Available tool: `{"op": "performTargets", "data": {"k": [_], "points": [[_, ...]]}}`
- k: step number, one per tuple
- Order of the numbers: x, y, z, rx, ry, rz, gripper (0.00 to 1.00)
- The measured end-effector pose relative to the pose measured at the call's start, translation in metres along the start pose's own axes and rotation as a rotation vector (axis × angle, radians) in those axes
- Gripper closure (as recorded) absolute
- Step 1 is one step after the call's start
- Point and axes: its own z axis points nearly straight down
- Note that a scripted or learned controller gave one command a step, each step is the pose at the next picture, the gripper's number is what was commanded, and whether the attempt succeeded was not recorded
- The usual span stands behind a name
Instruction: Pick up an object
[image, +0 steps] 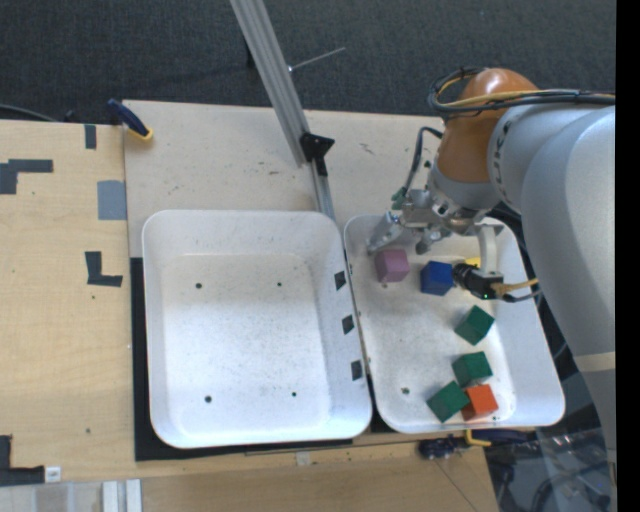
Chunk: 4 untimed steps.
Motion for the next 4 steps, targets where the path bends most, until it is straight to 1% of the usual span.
{"op": "performTargets", "data": {"k": [1, 2, 3, 4], "points": [[0.001, 0.001, -0.013, -0.004, 0.0, -0.002, 1.0], [-0.006, 0.006, -0.061, -0.01, 0.0, 0.0, 1.0], [-0.013, 0.009, -0.122, -0.012, 0.0, 0.0, 1.0], [-0.012, 0.01, -0.163, -0.01, 0.001, -0.001, 1.0]]}}
